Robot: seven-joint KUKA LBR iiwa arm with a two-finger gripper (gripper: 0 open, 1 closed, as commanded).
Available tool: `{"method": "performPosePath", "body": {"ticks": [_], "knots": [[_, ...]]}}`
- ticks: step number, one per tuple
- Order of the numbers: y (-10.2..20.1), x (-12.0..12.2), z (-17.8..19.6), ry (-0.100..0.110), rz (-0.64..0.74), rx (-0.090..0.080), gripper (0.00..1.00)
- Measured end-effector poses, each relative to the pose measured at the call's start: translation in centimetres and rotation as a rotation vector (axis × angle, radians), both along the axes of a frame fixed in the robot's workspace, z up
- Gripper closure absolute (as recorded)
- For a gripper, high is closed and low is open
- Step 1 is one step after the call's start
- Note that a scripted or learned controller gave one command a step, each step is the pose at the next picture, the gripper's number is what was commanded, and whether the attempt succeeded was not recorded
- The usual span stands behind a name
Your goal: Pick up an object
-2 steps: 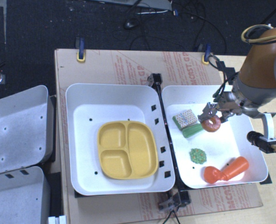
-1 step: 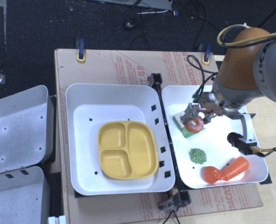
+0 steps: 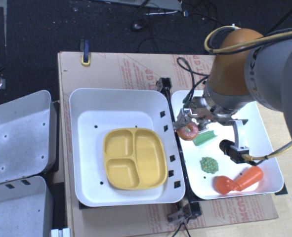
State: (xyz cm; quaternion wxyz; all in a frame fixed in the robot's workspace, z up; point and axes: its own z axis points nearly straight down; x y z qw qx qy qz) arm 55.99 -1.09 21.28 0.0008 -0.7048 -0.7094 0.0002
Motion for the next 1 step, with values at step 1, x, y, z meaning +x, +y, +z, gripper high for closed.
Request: {"method": "performPosePath", "body": {"ticks": [1], "knots": [[4.72, 1.08, 1.37, -0.003, 0.000, 0.000, 1.00]]}}
